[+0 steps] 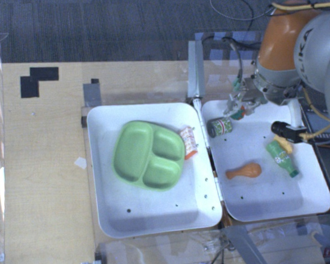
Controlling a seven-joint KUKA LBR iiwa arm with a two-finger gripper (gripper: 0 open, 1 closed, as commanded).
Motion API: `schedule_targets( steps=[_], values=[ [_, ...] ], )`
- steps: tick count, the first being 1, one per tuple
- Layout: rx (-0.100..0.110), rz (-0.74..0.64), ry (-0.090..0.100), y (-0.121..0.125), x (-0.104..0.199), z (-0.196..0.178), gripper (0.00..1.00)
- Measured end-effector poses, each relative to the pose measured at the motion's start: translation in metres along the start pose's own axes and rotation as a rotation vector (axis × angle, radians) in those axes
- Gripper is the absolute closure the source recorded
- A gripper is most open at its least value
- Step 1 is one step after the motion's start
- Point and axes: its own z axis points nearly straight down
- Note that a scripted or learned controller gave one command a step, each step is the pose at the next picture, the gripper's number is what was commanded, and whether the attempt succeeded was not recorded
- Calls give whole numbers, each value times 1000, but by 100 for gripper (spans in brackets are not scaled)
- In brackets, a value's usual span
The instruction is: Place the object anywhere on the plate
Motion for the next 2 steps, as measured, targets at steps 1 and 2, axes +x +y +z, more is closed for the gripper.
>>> schedule_targets(
  steps=[1, 2],
  values=[
    [3, -26, 0, -29, 110, 5, 100],
    [2, -25, 0, -29, 109, 5, 0]
  ],
)
